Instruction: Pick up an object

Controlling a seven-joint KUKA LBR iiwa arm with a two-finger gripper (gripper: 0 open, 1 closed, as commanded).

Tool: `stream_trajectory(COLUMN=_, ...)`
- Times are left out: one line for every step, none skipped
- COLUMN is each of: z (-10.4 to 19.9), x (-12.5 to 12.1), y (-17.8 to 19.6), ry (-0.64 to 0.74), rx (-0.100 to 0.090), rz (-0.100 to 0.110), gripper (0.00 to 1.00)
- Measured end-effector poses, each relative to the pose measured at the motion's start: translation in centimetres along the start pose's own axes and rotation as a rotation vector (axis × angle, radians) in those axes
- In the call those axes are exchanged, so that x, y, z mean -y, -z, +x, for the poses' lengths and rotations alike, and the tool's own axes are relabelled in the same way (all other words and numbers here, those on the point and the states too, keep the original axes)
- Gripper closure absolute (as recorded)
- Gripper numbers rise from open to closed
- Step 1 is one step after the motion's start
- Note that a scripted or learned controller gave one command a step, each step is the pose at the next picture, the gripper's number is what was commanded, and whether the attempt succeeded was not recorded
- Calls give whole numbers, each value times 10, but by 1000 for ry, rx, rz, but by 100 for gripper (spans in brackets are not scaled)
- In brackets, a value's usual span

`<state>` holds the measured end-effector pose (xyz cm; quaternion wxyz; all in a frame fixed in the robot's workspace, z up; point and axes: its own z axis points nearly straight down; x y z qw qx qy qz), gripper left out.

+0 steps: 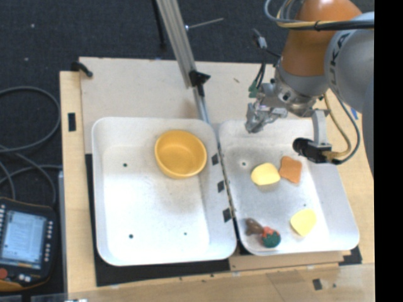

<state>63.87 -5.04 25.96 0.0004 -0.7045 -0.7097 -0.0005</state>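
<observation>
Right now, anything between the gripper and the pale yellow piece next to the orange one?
No. In the camera view, bare white bin floor lies between the gripper and the pale yellow piece; the orange piece sits to its right.

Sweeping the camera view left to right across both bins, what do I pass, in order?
Yellow bowl in the left bin → small brown piece → pale yellow lump → orange piece → yellow piece, all four in the right bin. The claw hangs over the right bin's far edge.
</observation>
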Motion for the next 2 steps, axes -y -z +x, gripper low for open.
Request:
stream_trajectory(z=47, x=1, y=-12, ry=-1, rx=1, rz=0, gripper=100)
stream_trajectory(z=102, x=16, y=-9, ry=1, rx=-1, rz=0, gripper=100)
